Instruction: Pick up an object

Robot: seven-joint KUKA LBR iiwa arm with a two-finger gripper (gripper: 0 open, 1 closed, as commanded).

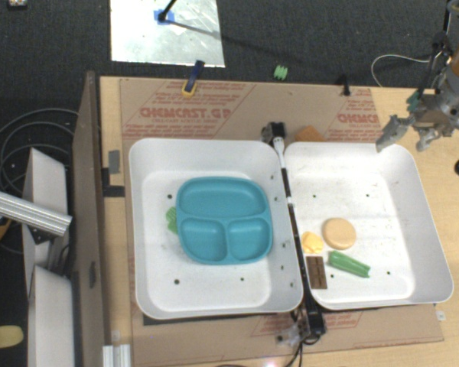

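Observation:
In the right bin (413,205) lie a round tan disc (340,233), a small yellow piece (312,242), a brown rectangular bar (316,272) and a green elongated piece (349,264), all grouped near the bin's lower left. A blue divided tray (223,219) rests in the left bin (149,228), with a green item (171,219) peeking out from under its left edge. My gripper (408,134) hangs at the far right, above the right bin's upper right corner, its two fingers spread open with nothing between them. It is well away from the grouped objects.
The bins meet along a black hinge strip (289,205). Cardboard (237,105) lies beneath both. A shiny metal sheet (167,21) lies at the back, cables (23,140) coil at the left, and a metal rail (27,211) juts in there.

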